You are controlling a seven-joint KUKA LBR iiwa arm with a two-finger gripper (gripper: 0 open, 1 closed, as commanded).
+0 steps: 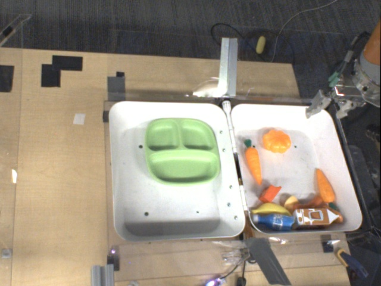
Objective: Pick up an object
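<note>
Hanging over the right bin's far right corner, the gripper shows a grey fingertip poking out above the rim, but whether the fingers are apart or closed cannot be told from this angle, and nothing can be seen between them. Behind it the arm runs off the right edge, with its orange band at the top right corner. In the right bin, a round orange fruit lies near the far edge, toward the middle. A carrot lies near the left edge, just beside the fruit, its green top toward the far edge. A second carrot lies along the right edge. Along the near edge the rest are crowded together: a small red piece, a banana touching a blue item in the near left corner, and an orange and white carton toward the near right corner. None of them is close to the gripper. The left bin holds a green tray with three compartments, lying flat nearer the far edge. Both bins sit side by side on the wooden bench, with a metal post standing at the far end of the seam between them.
</note>
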